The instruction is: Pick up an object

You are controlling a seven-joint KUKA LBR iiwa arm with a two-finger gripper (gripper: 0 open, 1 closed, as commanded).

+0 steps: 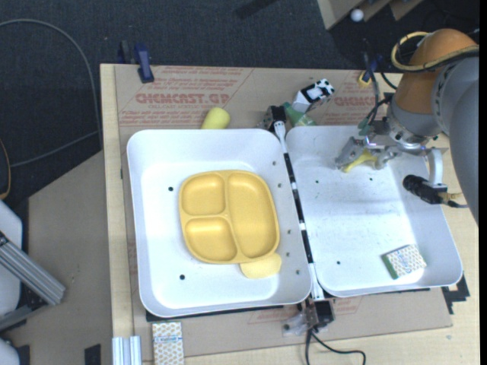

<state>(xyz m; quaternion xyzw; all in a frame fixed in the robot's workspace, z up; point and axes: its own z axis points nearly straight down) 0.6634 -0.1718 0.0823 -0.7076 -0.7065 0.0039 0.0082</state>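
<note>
My gripper (358,156) is low over the far part of the right bin (358,226), near its back wall. A small yellow object (368,160) shows right at the gripper's tip; whether it is gripped cannot be made out. A green and white packet (404,261) lies flat in the right bin's near right corner. The left bin (152,204) holds a yellow divided plate (228,216), and a pale yellow piece (261,266) pokes out from under the plate's near edge.
Behind the bins on the cardboard lie a yellow item (216,118), a green thing (297,109) and a black and white toy (316,92). A blue clamp (142,63) sits at the back left. The arm's black part (423,188) hangs over the right bin's right side.
</note>
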